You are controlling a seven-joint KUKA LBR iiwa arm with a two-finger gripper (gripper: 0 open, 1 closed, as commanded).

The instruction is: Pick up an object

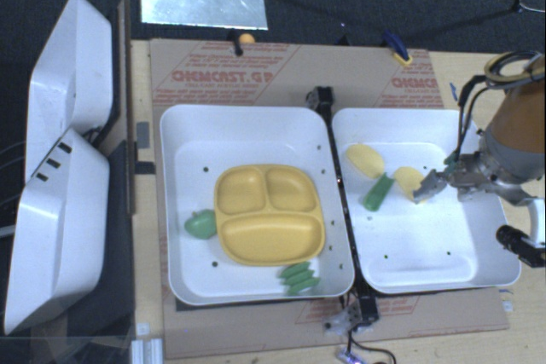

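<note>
— Green pods (299, 276) lie beside the yellow tray (270, 213); why are we reaching right of it?

— Our gripper (424, 190), grasping nothing we see, nears the yellow piece (408, 177), likely our easiest pick.

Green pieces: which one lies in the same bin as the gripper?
The elongated green piece in the right bin, beside the yellow items. The leafy green piece and green pod cluster lie in the left bin, by the yellow tray.

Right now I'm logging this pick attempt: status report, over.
Hand low in right bin, nothing seen in it. Yellow piece right beside its tip; green piece and second yellow piece further left. Nothing blocking.
</note>
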